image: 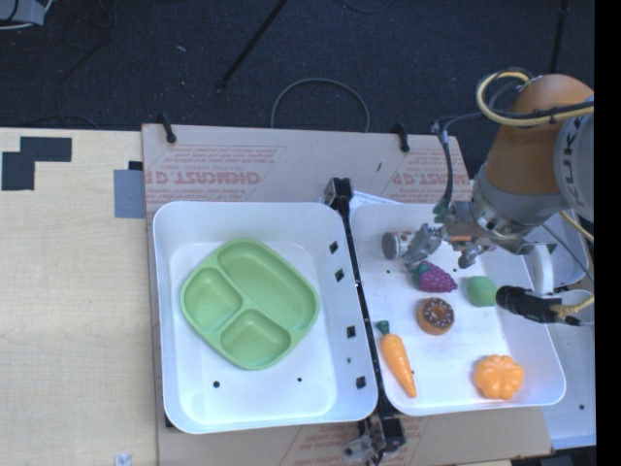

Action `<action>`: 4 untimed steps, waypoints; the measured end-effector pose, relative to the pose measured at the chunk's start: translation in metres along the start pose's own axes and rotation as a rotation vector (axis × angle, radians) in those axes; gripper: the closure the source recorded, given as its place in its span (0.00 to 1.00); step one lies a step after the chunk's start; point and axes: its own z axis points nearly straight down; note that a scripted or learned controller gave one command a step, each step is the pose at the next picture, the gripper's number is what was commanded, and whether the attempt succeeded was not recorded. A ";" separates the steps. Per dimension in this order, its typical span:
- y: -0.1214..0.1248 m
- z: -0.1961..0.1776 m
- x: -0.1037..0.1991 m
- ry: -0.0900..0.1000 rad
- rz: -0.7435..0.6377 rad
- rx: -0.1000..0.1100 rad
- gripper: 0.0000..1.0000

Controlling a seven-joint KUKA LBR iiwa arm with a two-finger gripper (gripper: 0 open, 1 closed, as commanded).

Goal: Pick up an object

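Since the gripper (424, 244) sits mid-right just above the grapes (436, 279), can't tell jaw state tbh, it'll prob nudge the donut (436, 316) instead.

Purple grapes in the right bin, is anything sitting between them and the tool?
Nothing visible does. The tool hangs just above and left of the purple grapes with only bare bin floor between. The donut and green ball lie on the far sides.

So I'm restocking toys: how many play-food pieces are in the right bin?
5: carrot near the divider, pumpkin front right, donut mid-bin, grapes behind it, green piece beside it. The arm may hide others.
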 end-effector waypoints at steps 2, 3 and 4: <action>-0.005 0.054 -0.002 0.000 -0.001 -0.008 0.00; -0.004 0.114 -0.009 -0.001 -0.001 -0.009 0.00; -0.005 0.114 -0.010 0.000 0.003 -0.013 0.00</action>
